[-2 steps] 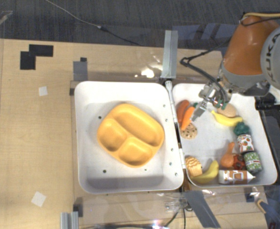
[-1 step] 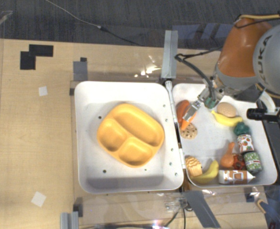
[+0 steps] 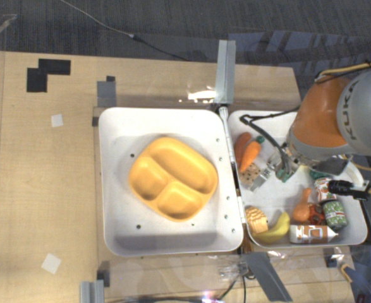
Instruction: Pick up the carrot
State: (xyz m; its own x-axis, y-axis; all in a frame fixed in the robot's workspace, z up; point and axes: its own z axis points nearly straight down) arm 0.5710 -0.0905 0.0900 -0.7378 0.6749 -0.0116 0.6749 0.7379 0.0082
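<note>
The carrot (image 3: 249, 154), orange with a green top, lies at the far left of the right bin (image 3: 273, 120), close to the wall shared with the left bin. Another orange piece (image 3: 241, 144) lies against its left side. My gripper (image 3: 257, 175) hangs just below and to the right of the carrot's lower end, low in the bin. Whether it touches the carrot cannot be told. The grey arm with its orange band (image 3: 318, 122) reaches in from the right, above the bin.
A yellow divided plate (image 3: 171, 178) sits in the left bin (image 3: 115, 232). At the near end of the right bin lie a banana (image 3: 275, 228), a bread piece (image 3: 256, 218), a carton (image 3: 313, 233), a green-labelled can (image 3: 334, 212) and an orange fruit (image 3: 302, 212).
</note>
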